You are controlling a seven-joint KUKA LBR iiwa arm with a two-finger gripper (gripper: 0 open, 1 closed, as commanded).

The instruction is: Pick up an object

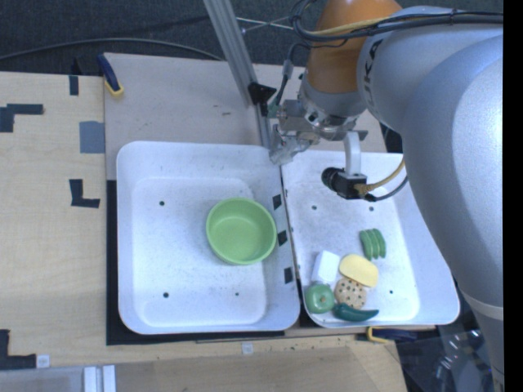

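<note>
Gripper [284, 149] over far end of divider between bins; finger state cannot be told. Green bowl [240, 231] in left bin [143, 219]. Small items clustered near corner of right bin [409, 251].

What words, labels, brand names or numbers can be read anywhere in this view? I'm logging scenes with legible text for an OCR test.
None: no readable word, number or brand stands on anything here.
The green bowl, the two white bins and the toy food pieces carry no print.
The dark tape marks on the bench are plain shapes, not letters.
The arm's orange band shows no marking.
</note>
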